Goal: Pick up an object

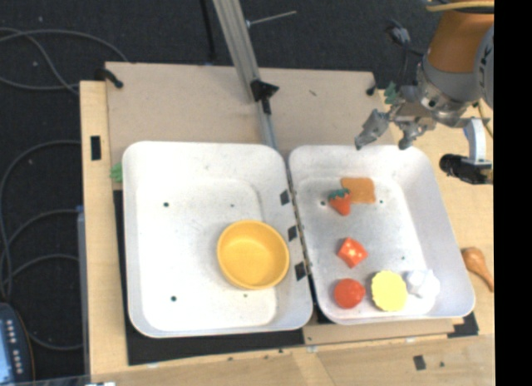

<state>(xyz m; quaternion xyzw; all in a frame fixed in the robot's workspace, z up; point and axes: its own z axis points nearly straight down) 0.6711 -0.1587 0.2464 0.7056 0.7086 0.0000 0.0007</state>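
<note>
My gripper [387,136] hangs above the far edge of the right bin [440,210], open, with nothing between its two fingers. In that bin lie an orange-brown flat block [358,189], a small red piece with a green top [340,201], a red cube-like piece [352,252], a red ball [349,293], a yellow round object [388,290] and a small white object [421,282]. All of them rest nearer to the camera than the gripper. A yellow bowl [253,254] sits in the left bin [166,185].
A slanted aluminium post [239,43] rises behind the two bins and meets them near their shared divider. An orange object [476,264] lies on the bench to the right of the right bin. Cables run over the dark floor at the left.
</note>
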